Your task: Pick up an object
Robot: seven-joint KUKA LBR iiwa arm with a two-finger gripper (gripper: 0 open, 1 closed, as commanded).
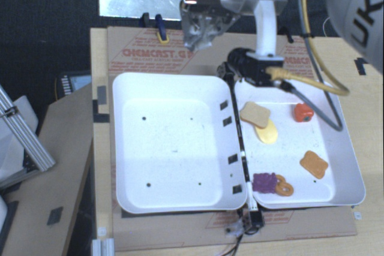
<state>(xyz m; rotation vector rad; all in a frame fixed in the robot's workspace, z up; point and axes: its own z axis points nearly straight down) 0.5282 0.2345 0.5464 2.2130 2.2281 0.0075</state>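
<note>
White right bin point(342, 159) holds tan bread point(255, 114), red pepper point(303, 113), purple grapes point(264, 182). I see my claw point(201, 33) raised beyond the left bin point(120, 147); grip state indeterminable.

left bin point(168, 147) open, right bin point(336, 153) cluttered

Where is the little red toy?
In the camera view, the red toy sits in the right bin, near its far right corner, apart from the tan bread slice to its left.
</note>
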